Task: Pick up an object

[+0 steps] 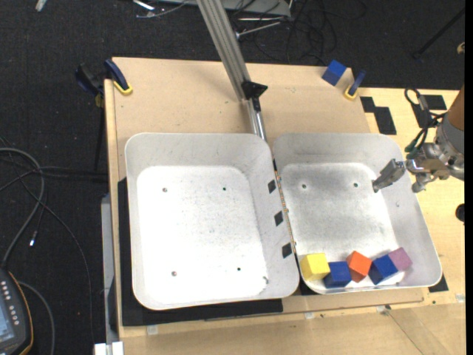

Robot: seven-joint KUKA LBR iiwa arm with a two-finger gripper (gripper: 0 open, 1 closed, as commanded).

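While your gripper [405, 174] hangs over the right bin's [414, 220] right rim, its two fingers stand spread apart with nothing between them — one finger [387, 174] points in toward the bin floor. You'll find the blocks huddled along that bin's near wall, well apart from the gripper: a yellow cube [315, 265], a blue cube [338, 274] just beside it, an orange cube [360, 264], a second blue cube [383, 268] and a purple cube [400, 258] — each touching or nearly touching its neighbour. Beside it sits the left bin [148, 154]. Another blue block [335, 72] lies on the bench [185, 95] at the far edge.
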